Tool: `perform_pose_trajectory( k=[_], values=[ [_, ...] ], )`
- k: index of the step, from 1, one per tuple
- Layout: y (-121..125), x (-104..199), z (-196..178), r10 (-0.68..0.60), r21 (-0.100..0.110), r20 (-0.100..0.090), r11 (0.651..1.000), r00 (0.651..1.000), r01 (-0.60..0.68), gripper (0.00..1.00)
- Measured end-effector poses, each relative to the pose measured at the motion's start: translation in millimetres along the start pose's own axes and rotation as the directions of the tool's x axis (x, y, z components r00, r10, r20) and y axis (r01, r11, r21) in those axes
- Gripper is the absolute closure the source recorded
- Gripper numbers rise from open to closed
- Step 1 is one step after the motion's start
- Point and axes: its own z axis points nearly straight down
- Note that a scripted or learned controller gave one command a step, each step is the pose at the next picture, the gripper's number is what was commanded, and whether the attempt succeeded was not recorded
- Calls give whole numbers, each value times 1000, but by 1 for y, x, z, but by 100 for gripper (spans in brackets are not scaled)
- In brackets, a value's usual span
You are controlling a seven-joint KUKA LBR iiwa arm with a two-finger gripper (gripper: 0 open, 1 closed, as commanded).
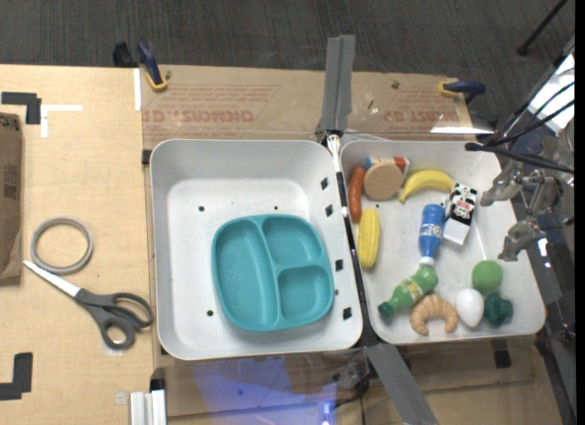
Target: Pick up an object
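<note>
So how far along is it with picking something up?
Nothing looks picked yet. The end effector sits at the right bin's right edge with nothing seen between its fingers. The banana, blue bottle and green ball lie in the bin. Grasping and lifting remain.

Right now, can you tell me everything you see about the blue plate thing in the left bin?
The teal divided plate looks like smooth plastic, a rounded rectangle with three sunken compartments: one long one on its left side and two smaller ones on its right. It lies flat, right side up and turned a little askew, on the floor of the left white bin, toward the near edge. It rests only on the bin floor, and its compartments look bare.
</note>
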Motion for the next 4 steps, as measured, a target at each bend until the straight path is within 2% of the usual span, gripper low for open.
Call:
perform_pose_trajectory(
  k=[1,2,3,4],
  values=[
    [-12,-45,101,171,0,0,985,985,-171,0],
    [28,-51,159,216,0,0,976,976,-216,0],
    [95,-39,158,245,0,1,969,969,-245,0],
    [98,-4,159,347,0,-1,938,938,-347,0]
  ],
)
